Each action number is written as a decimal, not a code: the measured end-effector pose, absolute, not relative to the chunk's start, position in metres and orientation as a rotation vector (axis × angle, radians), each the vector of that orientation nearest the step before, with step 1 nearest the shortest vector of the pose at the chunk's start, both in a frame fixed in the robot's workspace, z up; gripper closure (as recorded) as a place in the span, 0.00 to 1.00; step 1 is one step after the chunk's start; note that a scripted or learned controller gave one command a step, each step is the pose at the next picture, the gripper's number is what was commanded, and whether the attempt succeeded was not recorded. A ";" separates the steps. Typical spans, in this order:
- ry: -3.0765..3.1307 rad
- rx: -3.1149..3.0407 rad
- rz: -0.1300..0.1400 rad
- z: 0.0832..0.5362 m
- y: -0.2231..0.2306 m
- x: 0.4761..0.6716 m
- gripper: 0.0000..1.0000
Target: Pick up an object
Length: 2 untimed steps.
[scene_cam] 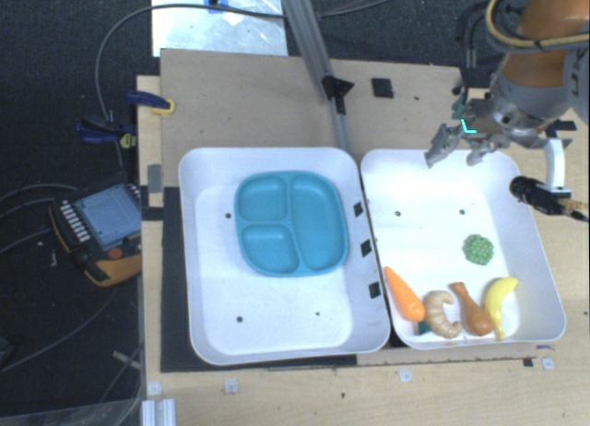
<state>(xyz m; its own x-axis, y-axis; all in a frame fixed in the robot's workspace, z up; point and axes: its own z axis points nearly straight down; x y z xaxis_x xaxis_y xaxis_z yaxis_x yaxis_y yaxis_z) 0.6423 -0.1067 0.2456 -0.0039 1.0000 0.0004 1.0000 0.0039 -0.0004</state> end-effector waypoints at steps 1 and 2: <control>-2.227 -2.218 -0.002 0.247 -0.107 0.643 0.00; -2.229 -2.216 0.000 0.205 -0.101 0.644 0.00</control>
